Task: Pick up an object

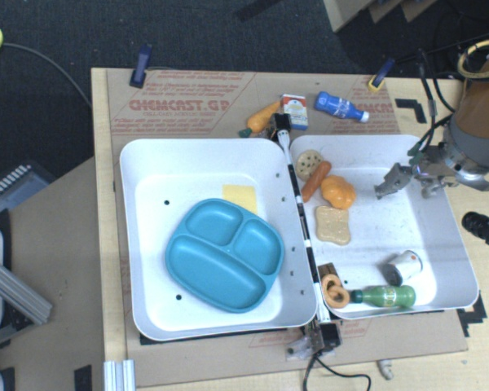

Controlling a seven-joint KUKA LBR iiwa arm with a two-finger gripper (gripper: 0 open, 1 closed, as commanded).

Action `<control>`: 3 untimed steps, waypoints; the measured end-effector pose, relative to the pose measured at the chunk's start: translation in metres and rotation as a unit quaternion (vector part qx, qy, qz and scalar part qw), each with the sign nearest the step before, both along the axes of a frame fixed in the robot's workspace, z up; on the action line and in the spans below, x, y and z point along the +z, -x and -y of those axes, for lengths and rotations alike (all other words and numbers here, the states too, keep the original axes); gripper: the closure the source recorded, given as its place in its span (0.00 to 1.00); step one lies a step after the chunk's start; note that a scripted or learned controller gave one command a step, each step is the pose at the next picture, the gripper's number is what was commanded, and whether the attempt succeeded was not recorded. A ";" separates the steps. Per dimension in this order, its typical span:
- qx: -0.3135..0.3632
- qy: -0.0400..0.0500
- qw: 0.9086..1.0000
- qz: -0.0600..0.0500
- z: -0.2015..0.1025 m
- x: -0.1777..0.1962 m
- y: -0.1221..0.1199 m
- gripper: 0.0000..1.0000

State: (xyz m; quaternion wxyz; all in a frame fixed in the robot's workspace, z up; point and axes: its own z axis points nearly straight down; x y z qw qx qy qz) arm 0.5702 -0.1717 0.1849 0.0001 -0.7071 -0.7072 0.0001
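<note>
The grey arm reaches in from the right, its orange band above the wrist, the gripper [394, 182] pointing left, empty.

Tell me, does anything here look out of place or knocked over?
Yes. A blue bottle, a small carton and an orange toy lie on the bench outside the bins, behind them. Inside the right bin, a green bottle lies on its side.

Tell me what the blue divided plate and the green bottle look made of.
Blue divided plate: likely moulded plastic, smooth with a soft sheen and rounded compartment ridges. Green bottle: probably glossy plastic, with bright highlights along its side; glass can't be ruled out.
</note>
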 end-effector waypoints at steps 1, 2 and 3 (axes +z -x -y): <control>0.001 -0.001 1.000 -0.001 -0.044 -0.013 -0.004 0.00; 0.000 -0.001 1.000 -0.001 -0.076 -0.079 -0.019 0.00; 0.000 0.000 1.000 0.001 -0.068 -0.101 -0.037 0.00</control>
